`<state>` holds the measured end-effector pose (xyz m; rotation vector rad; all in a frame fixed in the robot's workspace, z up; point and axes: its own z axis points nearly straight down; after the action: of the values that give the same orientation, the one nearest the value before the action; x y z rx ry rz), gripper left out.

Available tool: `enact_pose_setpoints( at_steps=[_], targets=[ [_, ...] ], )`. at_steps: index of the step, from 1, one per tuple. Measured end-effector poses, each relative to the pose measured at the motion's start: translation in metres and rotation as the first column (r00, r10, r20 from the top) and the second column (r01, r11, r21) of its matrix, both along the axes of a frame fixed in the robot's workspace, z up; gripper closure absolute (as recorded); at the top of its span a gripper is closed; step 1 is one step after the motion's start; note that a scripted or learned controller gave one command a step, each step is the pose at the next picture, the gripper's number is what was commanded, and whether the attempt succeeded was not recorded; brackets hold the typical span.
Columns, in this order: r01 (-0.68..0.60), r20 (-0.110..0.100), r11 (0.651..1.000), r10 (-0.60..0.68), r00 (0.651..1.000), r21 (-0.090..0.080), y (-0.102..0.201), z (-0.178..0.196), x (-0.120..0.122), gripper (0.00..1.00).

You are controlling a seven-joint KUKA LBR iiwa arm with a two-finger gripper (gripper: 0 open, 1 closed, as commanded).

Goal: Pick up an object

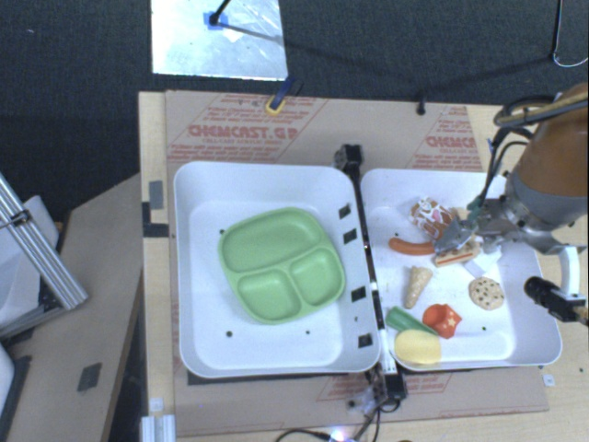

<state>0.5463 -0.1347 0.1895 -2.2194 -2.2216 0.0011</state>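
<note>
While the arm (pixel 552 168) reaches in from the right | gripper (pixel 457 238) low over right bin (pixel 534 339) | jaw state unclear

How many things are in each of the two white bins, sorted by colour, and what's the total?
Green: 2, the divided plate in the left bin and a green piece in the right bin
Red: 2, tomato-like piece, sausage
Yellow: 1, lemon-like piece
Tan or brown: 3, cone, cookie, sandwich-like piece under the gripper
White and red: 1, pretzel-like piece
Total: 9
</note>
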Motion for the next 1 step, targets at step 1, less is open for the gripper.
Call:
enact_pose_setpoints(
  at_steps=[1],
  targets=[
    [0.000, -0.002, 1.000, 0.000, 1.000, 0.001, 0.0016, -0.0630, -0.0012, 0.00]
  ],
)
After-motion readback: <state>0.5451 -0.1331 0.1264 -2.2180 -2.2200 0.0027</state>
